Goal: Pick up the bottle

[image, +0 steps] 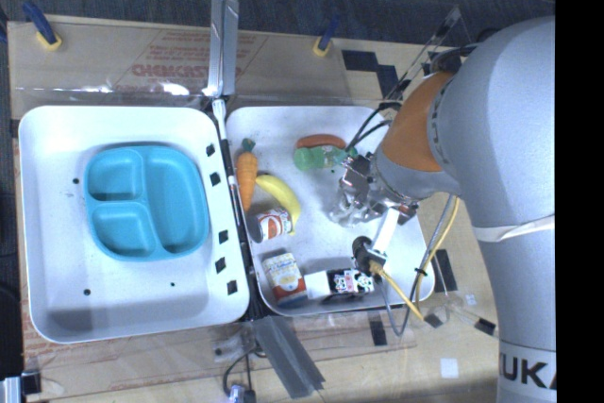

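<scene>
A green bottle (pixel 312 159) lies on its side near the back of the right bin (pixel 283 120), just in front of a brown and orange bun-like item (pixel 321 143). My gripper (pixel 350 203) hangs low over the bin floor, just right of and in front of the bottle's right end. Nothing shows in its grasp. The wrist and the orange band (pixel 415 139) cover the bin's right side.
In the right bin's left half lie a carrot (pixel 246 176), a banana (pixel 281 197) and a small can (pixel 274 225). A box (pixel 284 277) and a cow-patterned carton (pixel 345 282) sit along its front wall. The left bin (pixel 47 203) holds a blue divided plate (pixel 147 201).
</scene>
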Robot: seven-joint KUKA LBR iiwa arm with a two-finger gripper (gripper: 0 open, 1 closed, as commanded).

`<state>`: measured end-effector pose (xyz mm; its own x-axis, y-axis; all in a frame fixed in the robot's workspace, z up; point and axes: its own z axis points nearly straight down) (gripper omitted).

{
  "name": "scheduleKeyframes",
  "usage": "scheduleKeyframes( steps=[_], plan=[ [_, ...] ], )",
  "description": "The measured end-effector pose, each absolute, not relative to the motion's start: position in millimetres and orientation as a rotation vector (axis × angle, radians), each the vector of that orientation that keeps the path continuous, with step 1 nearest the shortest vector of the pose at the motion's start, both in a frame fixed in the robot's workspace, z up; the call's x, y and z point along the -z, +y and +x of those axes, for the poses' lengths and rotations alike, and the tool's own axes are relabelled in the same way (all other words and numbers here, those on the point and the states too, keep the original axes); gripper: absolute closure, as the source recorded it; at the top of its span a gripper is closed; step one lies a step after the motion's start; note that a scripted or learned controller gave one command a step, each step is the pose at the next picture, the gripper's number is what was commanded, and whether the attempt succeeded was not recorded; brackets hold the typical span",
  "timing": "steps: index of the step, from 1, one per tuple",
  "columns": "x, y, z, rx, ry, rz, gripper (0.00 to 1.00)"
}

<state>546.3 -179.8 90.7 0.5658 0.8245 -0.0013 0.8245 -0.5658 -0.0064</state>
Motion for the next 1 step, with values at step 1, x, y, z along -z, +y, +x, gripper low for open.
scheduleKeyframes(
  steps=[1],
  plan=[
    [-90.7, -179.5, 546.6, -0.006, -1.462, -2.775, 0.0]
  ],
)
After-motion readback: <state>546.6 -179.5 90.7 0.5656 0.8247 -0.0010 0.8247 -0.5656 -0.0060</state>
